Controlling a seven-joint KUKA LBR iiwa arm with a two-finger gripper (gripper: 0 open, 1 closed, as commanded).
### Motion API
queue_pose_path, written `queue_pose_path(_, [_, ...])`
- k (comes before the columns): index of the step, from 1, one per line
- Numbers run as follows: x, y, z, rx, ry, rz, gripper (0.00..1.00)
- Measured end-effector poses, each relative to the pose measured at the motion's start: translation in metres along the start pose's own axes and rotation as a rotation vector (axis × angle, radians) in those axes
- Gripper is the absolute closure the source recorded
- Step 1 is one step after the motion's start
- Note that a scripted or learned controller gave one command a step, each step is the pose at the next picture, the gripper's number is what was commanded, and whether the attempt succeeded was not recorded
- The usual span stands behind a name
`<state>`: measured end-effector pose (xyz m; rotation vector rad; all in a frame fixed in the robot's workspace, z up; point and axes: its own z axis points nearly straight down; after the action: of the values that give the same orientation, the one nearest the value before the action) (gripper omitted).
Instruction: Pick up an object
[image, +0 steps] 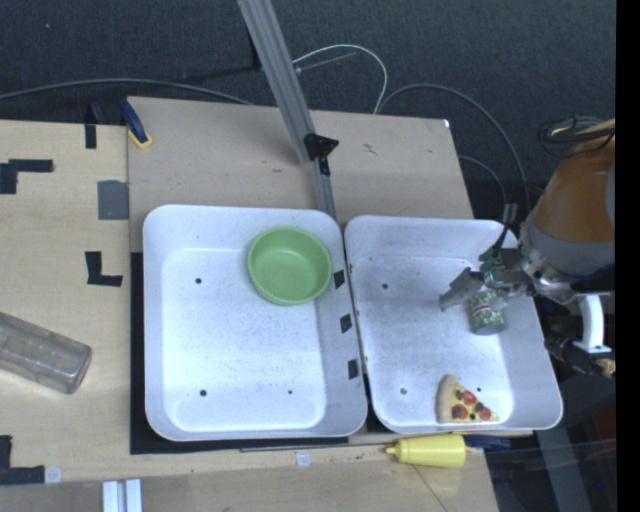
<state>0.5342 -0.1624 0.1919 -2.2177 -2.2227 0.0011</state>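
Note:
My gripper (482, 293) hangs over the right side of the right bin (400, 250), with the orange-banded arm behind it at the right edge. A small grey-green jar-like object (488, 315) lies on the bin floor right under it. One grey finger (458, 291) splays out to the left, apart from the jar, so the gripper looks open. The other finger is hidden by the wrist. A toy pizza slice (459, 401) lies near the bin's front edge.
A green bowl (289, 265) sits at the back of the left bin (180, 380). A yellow bottle (432, 451) lies on the bench in front of the right bin. A clear plastic cylinder (38, 353) rests far left. A metal pole (290, 90) slants in at the back.

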Motion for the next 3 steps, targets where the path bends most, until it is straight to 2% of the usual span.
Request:
queue_pose_path(1, [0.0,0.0,0.0,0.0,0.0,0.0,0.0])
queue_pose_path(2, [0.001,-0.002,0.065,0.006,0.001,0.001,0.0])
queue_pose_path(3, [0.001,-0.001,0.103,-0.002,-0.003,0.001,0.0])
